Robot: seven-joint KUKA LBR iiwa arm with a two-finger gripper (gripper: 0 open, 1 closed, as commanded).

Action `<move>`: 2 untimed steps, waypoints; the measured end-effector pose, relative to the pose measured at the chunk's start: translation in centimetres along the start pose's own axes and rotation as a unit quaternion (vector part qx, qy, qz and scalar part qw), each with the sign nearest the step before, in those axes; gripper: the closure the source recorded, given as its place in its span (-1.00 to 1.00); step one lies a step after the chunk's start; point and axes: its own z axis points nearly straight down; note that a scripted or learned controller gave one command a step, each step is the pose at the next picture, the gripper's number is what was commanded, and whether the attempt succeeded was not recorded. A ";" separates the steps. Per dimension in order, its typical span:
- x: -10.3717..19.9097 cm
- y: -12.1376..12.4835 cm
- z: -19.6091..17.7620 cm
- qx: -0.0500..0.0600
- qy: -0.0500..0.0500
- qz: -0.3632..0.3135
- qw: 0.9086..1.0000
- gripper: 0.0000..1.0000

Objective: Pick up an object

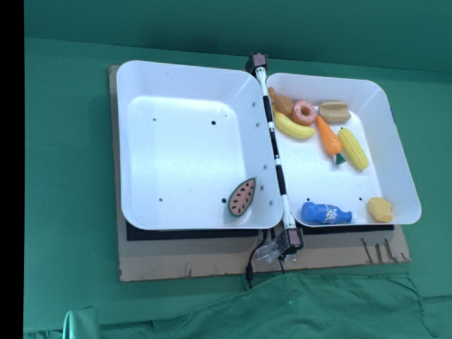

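Cloth: we see green cloth bunched nearest the camera, below the board that carries both bins.
Clip: a small bracket sits at the near end of the black-and-white rod running between the bins.
Left bin: the left bin holds one thing, a watermelon slice, lying near its front right corner.
Right bin: the right bin holds the rest. At the back we find a doughnut, with a bread roll just beside it and a banana touching its near side.
Middle: a carrot and a corn cob lie side by side, close together.
Front: a blue bottle lies on its side near the front wall; a small yellow piece sits apart in the front right corner.
Gripper: we cannot tell whether its fingers are apart or together.
Progress: we judge nothing lifted yet; every item rests on a bin floor.
Left to do: choosing a target, reaching, closing and lifting all remain.
Likely pick: the slice or the bottle looks easiest to us, each lying apart from its neighbours.
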 end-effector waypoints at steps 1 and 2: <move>1.4 -12.0 0.0 0.001 0.001 -0.001 1.000 1.00; 0.7 -14.3 4.9 0.004 -0.001 0.003 1.000 1.00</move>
